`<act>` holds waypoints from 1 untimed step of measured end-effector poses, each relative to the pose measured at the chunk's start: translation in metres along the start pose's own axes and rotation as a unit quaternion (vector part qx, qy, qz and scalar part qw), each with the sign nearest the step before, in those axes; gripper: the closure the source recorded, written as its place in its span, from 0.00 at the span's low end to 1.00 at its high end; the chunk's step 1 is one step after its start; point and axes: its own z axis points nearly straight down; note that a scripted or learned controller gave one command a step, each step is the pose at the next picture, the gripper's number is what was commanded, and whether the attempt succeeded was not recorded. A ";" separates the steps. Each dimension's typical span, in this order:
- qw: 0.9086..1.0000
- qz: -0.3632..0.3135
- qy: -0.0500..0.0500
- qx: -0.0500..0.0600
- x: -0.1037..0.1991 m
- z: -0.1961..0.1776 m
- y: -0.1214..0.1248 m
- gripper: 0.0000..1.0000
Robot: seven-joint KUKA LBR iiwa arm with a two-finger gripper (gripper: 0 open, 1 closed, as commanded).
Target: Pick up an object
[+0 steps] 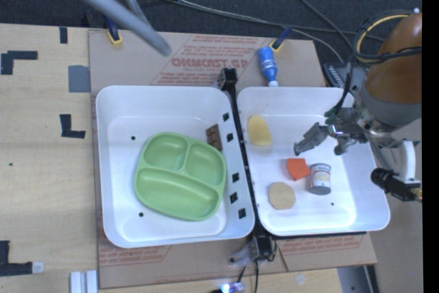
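The right bin holds a pale yellow lump near its far left, an orange block, a small grey can beside the block, and a tan round cookie-like piece. My gripper hovers over the right bin, just above and right of the orange block, with its fingers spread open and nothing between them. The grey arm with its orange band comes in from the right.
The left bin holds a green divided plate and a small brown piece near the divider. A blue-and-white bottle lies on the cardboard behind the bins. Cables run across the dark floor at the back.
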 end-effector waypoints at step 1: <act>1.000 -0.002 -0.001 -0.006 0.000 -0.006 0.002 0.00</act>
